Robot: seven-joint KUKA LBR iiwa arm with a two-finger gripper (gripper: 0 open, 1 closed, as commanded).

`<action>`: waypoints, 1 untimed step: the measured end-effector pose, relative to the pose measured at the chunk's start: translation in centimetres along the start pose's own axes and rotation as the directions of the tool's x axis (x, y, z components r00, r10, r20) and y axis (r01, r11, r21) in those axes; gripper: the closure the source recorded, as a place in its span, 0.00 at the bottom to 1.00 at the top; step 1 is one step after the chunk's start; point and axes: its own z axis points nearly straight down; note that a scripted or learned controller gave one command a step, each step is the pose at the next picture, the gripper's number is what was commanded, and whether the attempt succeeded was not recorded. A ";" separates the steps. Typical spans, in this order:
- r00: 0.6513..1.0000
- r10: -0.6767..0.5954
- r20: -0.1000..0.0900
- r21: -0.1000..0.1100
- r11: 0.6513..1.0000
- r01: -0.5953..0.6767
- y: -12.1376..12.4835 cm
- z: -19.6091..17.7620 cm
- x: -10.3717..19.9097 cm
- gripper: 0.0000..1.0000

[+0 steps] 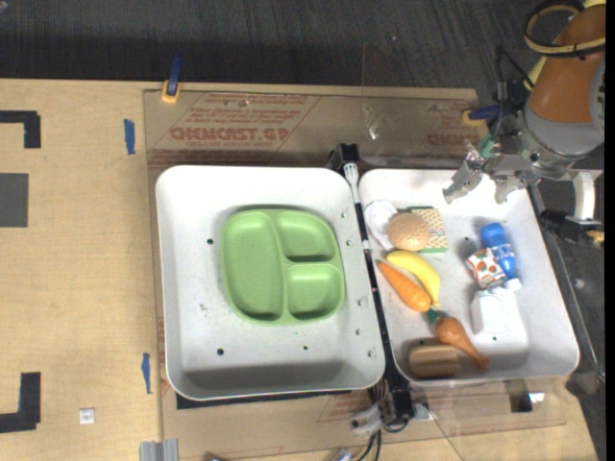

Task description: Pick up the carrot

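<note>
The metal two-finger claw (pixel 483 176) is seen at the upper right, hanging over the far edge of the right-hand shallow white plastic bin (pixel 553 301), its two thin prongs (pixel 455 186) spread apart and released, with nothing between them. Above it, the grey arm with its orange band (pixel 569 75) reaches in from the right. The step in hand is judged to be the approach: the carrot has not yet been reached. Two orange carrot-like pieces are seen in this bin. A smooth, tapered orange carrot (pixel 405 286) lies slantwise by the bin's left wall, just beside a curved yellow toy banana (pixel 418 271). A second, stubbier orange carrot with a small green top (pixel 455 338) lies nearer the front, close to a rounded brown block (pixel 434 360) that looks like wood or bread. Both carrots lie well apart from the claw. Also in the bin are a tan, speckled round item (pixel 413 229), and a blue, red and white carton (pixel 492 257) near the right side. For the next move, the claw would probably need to be carried forward and left, lowered, and turned so that it spans a carrot's narrow width; the glossy, tapering shape may slip. In the left-hand white bin (pixel 183 305), a pale green, matte divided plate (pixel 282 264) is set. Both bins rest on a tan cardboard-covered worktop (pixel 77 257).
</note>
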 end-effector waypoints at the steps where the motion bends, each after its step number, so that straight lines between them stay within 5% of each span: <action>1: 1.000 -0.003 -0.001 0.002 1.000 0.003 -7.9 0.9 3.1 0.00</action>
